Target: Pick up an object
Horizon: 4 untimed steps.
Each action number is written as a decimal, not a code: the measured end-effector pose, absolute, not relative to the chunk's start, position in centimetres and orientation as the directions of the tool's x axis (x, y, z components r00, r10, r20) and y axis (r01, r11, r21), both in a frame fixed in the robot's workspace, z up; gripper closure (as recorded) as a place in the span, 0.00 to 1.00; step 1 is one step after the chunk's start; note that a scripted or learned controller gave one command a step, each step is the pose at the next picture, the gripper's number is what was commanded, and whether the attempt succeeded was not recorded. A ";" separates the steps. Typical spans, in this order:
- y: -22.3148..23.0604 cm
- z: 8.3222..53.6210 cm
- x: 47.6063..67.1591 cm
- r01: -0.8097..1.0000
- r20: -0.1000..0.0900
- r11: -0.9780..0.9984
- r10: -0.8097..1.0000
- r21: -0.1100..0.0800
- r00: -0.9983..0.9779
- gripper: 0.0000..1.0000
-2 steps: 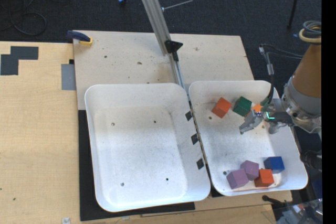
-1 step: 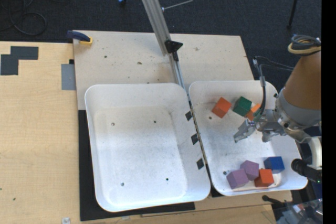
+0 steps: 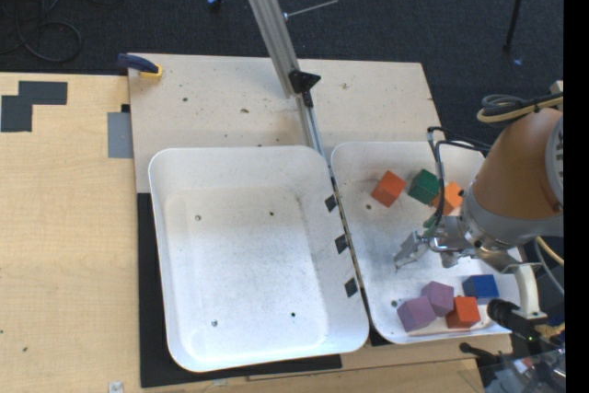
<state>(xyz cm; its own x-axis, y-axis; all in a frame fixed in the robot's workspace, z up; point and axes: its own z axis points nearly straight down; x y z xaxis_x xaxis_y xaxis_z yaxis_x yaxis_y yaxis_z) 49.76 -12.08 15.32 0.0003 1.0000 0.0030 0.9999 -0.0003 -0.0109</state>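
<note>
Orange and green blocks (image 3: 388, 189) (image 3: 424, 187) sit just beyond your pincer (image 3: 416, 250), purple ones (image 3: 416, 313) on its near side; it hovers low in the right bin (image 3: 368, 225), fingers spread apart, gripping nothing.

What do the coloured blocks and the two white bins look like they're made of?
The orange block, green block and purple blocks look like matte foam or painted wood: flat colour, no glare. The right bin and left bin look like thin moulded plastic, with rounded rims.

The arm (image 3: 520, 175) hides part of an orange block (image 3: 452, 195), perhaps also the right bin's (image 3: 368, 290) far wall.
</note>
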 end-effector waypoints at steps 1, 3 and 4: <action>-11.0 9.5 49.7 1.000 0.003 -0.002 1.000 -0.010 0.002 0.00; -12.3 16.1 50.6 1.000 -0.001 -0.002 1.000 0.002 0.002 1.00; -12.1 20.5 51.3 1.000 0.000 0.001 1.000 0.002 -0.001 1.00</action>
<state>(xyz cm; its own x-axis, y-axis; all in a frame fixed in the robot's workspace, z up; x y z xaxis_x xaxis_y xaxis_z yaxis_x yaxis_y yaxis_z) 51.32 -12.14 20.50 -0.0005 1.0000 -0.0002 1.0000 0.0005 0.0023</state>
